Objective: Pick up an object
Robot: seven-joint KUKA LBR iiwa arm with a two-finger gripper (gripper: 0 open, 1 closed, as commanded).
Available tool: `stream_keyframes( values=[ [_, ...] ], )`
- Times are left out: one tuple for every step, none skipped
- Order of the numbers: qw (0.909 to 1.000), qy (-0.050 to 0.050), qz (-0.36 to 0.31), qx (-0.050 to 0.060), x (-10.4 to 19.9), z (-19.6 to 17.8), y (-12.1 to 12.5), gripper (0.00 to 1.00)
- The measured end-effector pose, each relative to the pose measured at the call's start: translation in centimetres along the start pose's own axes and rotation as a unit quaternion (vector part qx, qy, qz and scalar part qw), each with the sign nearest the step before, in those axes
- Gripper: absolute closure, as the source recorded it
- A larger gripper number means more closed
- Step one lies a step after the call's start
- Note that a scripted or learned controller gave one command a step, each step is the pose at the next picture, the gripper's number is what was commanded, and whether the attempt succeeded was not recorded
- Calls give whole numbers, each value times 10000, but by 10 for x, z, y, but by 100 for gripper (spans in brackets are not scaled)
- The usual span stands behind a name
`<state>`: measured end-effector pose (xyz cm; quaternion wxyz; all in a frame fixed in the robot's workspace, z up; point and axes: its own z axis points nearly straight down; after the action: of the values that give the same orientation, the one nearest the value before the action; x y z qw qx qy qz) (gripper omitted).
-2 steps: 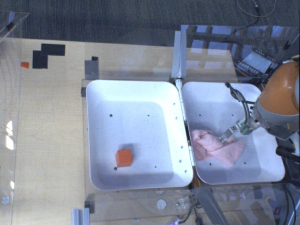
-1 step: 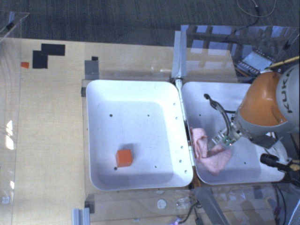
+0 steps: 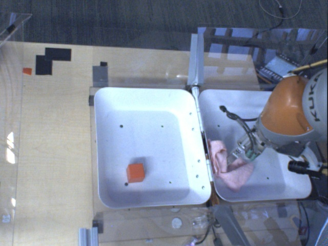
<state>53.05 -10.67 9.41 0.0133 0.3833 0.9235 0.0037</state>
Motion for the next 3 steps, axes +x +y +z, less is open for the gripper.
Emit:
stream_keyframes(
  values=[
    [10000, -4, -7, -25, -1, -12, 3, 100],
    [10000, -5, -4, -24, -1, -12, 3, 0],
    [9960, 66, 887, 66, -41, -11, 39, 0]
  ],
)
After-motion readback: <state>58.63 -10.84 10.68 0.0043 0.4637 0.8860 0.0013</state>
